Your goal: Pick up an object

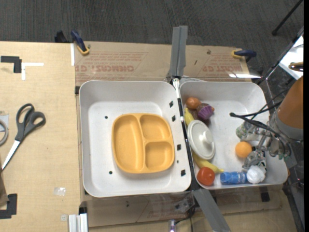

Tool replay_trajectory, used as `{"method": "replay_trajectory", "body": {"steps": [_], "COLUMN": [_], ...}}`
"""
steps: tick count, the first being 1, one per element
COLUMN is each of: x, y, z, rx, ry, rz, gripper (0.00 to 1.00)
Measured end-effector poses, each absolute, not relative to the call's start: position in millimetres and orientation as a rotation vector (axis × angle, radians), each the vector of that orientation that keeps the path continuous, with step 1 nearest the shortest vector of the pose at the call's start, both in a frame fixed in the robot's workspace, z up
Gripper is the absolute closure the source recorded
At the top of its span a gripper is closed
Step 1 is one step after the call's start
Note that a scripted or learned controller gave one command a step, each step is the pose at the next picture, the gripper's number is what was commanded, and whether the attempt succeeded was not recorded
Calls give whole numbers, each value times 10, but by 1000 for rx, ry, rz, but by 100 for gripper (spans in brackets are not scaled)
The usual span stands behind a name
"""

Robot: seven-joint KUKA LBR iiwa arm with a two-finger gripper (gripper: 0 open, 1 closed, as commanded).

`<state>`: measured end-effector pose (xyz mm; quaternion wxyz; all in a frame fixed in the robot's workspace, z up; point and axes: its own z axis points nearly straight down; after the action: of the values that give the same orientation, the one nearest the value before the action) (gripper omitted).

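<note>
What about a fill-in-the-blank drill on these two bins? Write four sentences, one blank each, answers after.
1. The yellow divided plate lies in the ____ bin.
2. The plate has ____ compartments.
3. The orange ball sits in the right bin, just left of the ____.
4. On the wooden bench, left of the bins, lies a pair of ____.

Missing words: left; three; gripper; scissors.

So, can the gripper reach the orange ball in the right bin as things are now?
Probably yes. The gripper hangs just right of the orange ball, whose top is uncovered; nothing lies between them.
</note>
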<state>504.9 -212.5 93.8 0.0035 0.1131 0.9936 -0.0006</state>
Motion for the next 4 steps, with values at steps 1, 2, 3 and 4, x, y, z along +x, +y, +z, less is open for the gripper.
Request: {"method": "replay_trajectory", "body": {"steps": [1,2,3,4], "x": [5644,5684,5705,5705], "y": [-2128,-2202,-2193,-2193], "z": [940,946,1052,1052], "rx": [297,393,387,387], "ry": [3121,3109,3103,3103], "rz": [-1,-1,-2,-2], "gripper": [0,0,100,0]}}
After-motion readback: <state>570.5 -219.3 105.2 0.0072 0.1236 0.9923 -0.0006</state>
